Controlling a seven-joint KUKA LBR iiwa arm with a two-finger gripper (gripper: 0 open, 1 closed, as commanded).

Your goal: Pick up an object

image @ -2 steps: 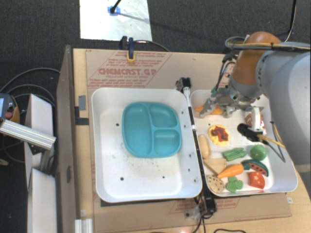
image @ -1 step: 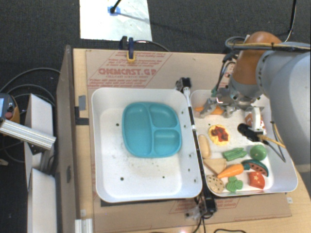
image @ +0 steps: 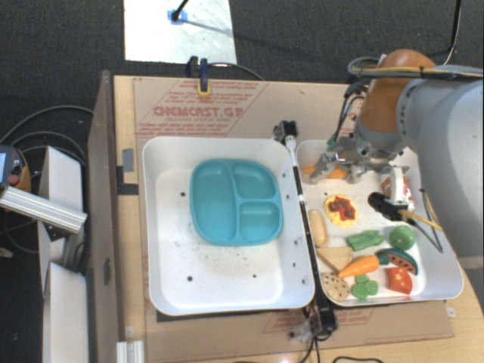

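My gripper is low over the far left corner of the right bin, on the grey arm that comes in from the right. An orange toy piece lies on the bin floor right under and beside it, partly hidden by the gripper. Whether anything is in the gripper's hold cannot be made out. Nearer in the same bin lie a yellow disc with red topping, a pale roll, a green pod, a green ball, a carrot and a watermelon slice.
A teal divided plate lies in the left bin. At the right bin's near edge sit a red strawberry, a green leafy piece and a round cracker. A ridge separates the bins.
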